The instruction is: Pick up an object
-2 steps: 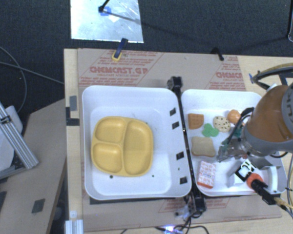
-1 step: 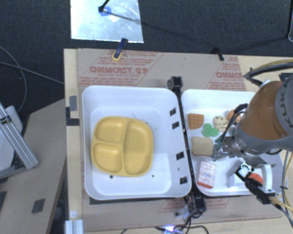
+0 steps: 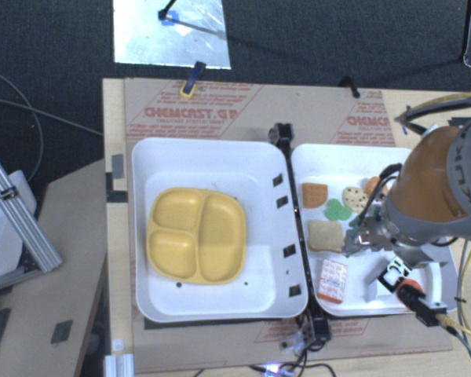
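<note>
Gripper [image 3: 359, 240]: low in right bin [image 3: 345, 309], fingers hard to see, can't tell | Bread [image 3: 325, 235]: mid bin, just beside gripper | Feel: maybe soft, light; grab its sides.

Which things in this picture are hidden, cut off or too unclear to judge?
- Gripper: finger state unreadable in the camera view, small and dark beneath the arm.
- Right bin: its right part is covered by the arm.
- Round item beside the cookie: half hidden by the arm.
- Packet: print too small to read.
</note>
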Controlling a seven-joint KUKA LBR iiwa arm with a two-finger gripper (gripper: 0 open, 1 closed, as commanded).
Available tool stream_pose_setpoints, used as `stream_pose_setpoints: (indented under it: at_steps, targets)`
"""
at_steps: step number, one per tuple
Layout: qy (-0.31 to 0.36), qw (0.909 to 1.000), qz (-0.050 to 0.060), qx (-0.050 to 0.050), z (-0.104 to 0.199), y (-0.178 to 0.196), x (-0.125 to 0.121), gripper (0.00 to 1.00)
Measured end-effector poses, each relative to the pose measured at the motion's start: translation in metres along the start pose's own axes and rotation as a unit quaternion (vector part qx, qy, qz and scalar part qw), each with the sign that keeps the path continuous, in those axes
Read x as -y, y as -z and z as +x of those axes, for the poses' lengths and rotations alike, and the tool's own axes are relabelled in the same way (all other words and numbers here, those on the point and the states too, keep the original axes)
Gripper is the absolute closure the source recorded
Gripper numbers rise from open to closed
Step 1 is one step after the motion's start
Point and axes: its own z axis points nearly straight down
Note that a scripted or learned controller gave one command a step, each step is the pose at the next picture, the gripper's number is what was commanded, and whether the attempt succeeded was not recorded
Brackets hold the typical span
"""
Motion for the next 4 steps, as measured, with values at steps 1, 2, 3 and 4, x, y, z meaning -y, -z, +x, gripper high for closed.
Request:
stream_pose_setpoints:
  at_steps: [1,2,3,4]
  targets:
    - [-0.002,1.0,0.003,0.0,-0.002,-0.025,0.001,1.0]
    - [-0.001,1.0,0.001,0.0,-0.002,-0.014,0.0,1.0]
    - [0.002,1.0,-0.004,0.0,0.038,0.103,-0.001,1.0]
    - [0.001,1.0,0.002,0.0,0.086,0.082,0.0,1.0]
